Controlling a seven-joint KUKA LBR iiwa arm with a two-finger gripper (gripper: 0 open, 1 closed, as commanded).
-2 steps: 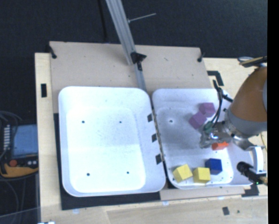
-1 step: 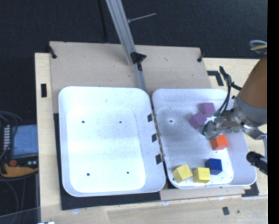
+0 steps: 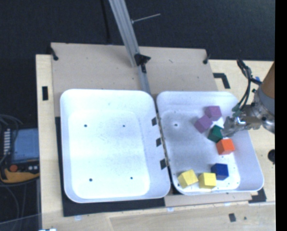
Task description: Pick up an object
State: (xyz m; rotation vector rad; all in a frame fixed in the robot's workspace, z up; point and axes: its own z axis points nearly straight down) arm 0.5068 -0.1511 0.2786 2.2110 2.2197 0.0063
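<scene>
Two yellow blocks (image 3: pixel 197 179) sit near; gripper (image 3: pixel 228 125), grip state unreadable, hovers by the green block (image 3: pixel 215 134), probably targeting it.

1. I am working in what is looking like a robotics lab: my tabletop (image 3: pixel 44 129) is sitting as a plain pale wooden board with black corner brackets, nothing homely on it.
2. Two shallow white bins (image 3: pixel 109 97) are lying side by side on it, one holding coloured foam blocks (image 3: pixel 198 178) of the test-piece kind.
3. A slanted aluminium rail (image 3: pixel 124 25) is rising behind the bins.
4. Loose cables (image 3: pixel 4 124) and a blue electronic box (image 3: pixel 25 146) are lying at the left edge.
</scene>
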